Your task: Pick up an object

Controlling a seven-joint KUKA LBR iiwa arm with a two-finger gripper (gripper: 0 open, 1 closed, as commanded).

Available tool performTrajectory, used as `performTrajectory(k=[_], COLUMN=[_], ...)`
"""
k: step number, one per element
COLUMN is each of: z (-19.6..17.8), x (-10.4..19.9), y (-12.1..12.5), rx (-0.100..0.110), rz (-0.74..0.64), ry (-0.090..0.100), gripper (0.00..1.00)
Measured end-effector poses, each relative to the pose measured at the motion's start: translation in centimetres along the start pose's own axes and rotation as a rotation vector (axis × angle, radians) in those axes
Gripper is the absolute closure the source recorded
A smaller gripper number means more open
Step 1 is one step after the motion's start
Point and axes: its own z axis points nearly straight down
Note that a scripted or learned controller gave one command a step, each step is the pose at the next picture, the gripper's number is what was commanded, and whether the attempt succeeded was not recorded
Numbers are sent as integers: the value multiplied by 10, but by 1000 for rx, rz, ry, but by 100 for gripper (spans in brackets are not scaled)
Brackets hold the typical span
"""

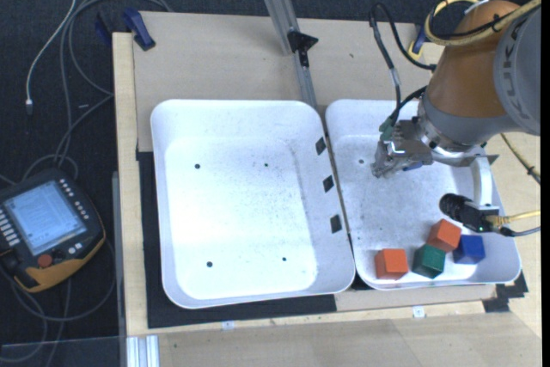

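left bin [172, 185] at 9 o'clock | right bin [361, 211] at 3 | arm [481, 73] from 2 | gripper [388, 159] over right bin, grip state can't tell | orange block [391, 263], green block [430, 260], orange-brown block [446, 233], blue block [470, 248] clustered at 5, apart from gripper

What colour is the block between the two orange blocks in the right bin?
Green, seen in the camera view, at the right bin's near edge.

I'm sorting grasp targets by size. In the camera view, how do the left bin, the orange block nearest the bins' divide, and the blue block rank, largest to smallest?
1. Left bin, by far the largest.
2. Orange block and blue block: they look about alike, too close to rank.
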Motion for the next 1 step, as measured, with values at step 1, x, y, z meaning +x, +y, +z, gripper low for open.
performTrajectory(k=[1], z=[27], x=[-61], y=[-32], rx=[16], rz=[16], ry=[-2], gripper=[100])
